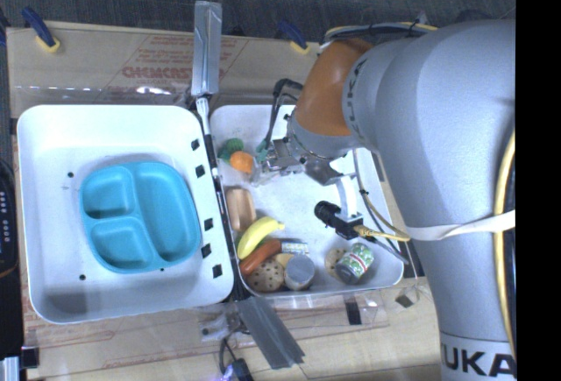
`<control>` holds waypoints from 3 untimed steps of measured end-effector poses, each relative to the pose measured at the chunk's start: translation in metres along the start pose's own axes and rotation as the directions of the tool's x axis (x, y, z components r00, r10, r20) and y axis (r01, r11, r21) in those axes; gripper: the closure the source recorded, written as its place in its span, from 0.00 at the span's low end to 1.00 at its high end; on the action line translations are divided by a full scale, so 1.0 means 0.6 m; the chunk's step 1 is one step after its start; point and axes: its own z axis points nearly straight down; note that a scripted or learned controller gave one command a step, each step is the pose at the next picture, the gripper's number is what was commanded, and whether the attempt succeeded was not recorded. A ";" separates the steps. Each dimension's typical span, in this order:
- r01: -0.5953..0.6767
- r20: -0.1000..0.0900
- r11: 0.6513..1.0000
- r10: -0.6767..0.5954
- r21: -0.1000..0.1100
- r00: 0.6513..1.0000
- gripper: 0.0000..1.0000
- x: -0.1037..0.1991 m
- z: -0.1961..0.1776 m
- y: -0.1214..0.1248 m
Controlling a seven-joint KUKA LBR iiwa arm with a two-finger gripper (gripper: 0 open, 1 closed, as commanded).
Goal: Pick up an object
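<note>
Two shallow white bins sit side by side. The left white bin [35, 195] holds one blue plastic tray [138, 215] with three parts. The right white bin [237, 118] holds one yellow banana [257, 235], one small orange carrot [241, 162], one brown bread roll [239, 208], one round cookie [269, 276] and one green-labelled can [355, 262]. The big grey arm's gripper [273, 156] is low beside the carrot.

Bench [105, 55] bearing two white bins [44, 195]

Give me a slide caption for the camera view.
KUKA arm's gripper reaches toward an orange toy in the cluttered right bin; blue tray sits left.
</note>
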 end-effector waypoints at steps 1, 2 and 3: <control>-0.213 0.002 0.977 0.213 -0.008 0.977 1.00 -0.004 -0.183 -0.014; -0.123 0.001 0.992 0.123 -0.002 0.992 1.00 -0.020 0.000 -0.067; -0.165 0.002 0.986 0.165 -0.004 0.986 1.00 -0.061 -0.001 0.073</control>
